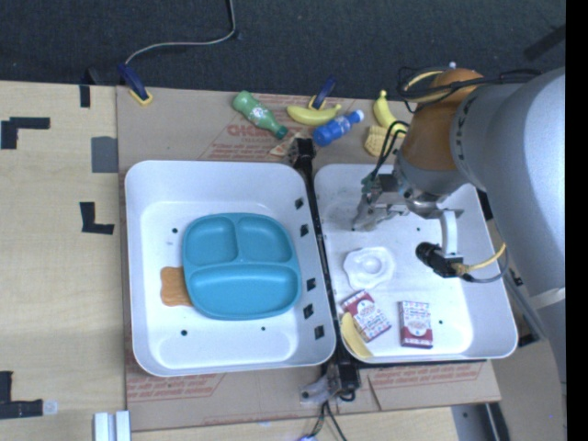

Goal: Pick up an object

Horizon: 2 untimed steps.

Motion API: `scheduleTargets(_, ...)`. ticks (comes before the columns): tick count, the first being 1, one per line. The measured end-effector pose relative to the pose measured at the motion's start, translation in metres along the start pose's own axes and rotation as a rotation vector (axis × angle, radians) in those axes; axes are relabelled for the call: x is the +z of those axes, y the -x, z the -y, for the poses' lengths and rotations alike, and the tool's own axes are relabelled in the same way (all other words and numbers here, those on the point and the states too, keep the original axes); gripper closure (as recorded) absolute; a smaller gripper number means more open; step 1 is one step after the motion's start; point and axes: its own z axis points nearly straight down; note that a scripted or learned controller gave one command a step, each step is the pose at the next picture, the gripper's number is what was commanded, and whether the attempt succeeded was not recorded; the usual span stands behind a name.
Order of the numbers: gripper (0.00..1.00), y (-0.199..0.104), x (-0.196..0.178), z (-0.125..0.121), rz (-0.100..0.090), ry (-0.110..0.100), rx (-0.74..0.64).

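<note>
Several candidates: the right bin (487, 338) holds a few small things, any of which would serve the task.
Nearest items: two red-and-white packets, one (416, 323) lying flat near the front wall, the other (366, 315) tilted just beside a yellow piece (353, 334); they look light, thin and slick, so pinching across the short edges seems best.
Middle item: a white fried-egg toy (368, 265) lies flat on the bin floor; it is probably light and low, hard to get fingers under.
Gripper: the gripper (372, 211) sits low over the bin's far part, beyond the egg.
Jaws: how far they are parted cannot be told; nothing is seen between them.
Left bin (147, 246): a blue divided plate (241, 265) partly covers an orange piece (172, 287).
</note>
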Motion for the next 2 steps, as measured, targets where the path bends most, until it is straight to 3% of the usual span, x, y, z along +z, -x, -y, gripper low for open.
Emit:
scheduleTargets(1, 1.0, 0.0173, -0.0936, 0.0, -0.001, -0.002, 0.001)
scheduleTargets(2, 0.0, 0.0173, -0.0927, 0.0004, -0.001, -0.004, 0.001)
